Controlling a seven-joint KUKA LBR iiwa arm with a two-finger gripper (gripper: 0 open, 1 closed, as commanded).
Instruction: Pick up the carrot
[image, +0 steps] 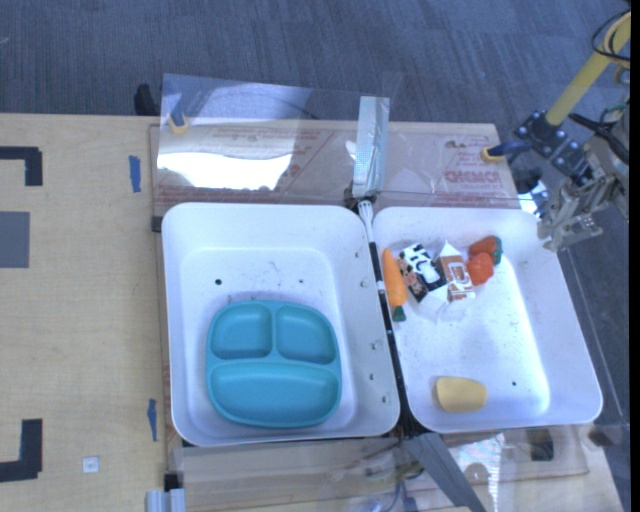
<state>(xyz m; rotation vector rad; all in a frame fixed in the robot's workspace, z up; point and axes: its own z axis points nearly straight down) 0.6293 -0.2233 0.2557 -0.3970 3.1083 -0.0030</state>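
Camera view from above puts the end effector (572, 212) at the right edge of the scene, outside the right bin (560, 385) and just beyond its far right corner, with nothing visible between its fingers; whether those fingers stand wide or narrow cannot be told from this slant. Nearest to it inside the right bin lies a red-orange item with a green tip (483, 258), close to the far wall. Just left of that sits a small brown and white piece (457, 278), and beside it a black and white toy (421, 268). The carrot (394, 279), orange with a green end pointing toward the near side, lies lengthwise along the left wall of the right bin, right beside the divider between the two bins, well apart from the end effector. A yellow rounded block (459, 393) rests alone near the front of the same bin. In the left bin (185, 260) a teal divided plate (272, 362) with three compartments lies toward the near side. Both bins sit on the pale wooden surface (80, 300).
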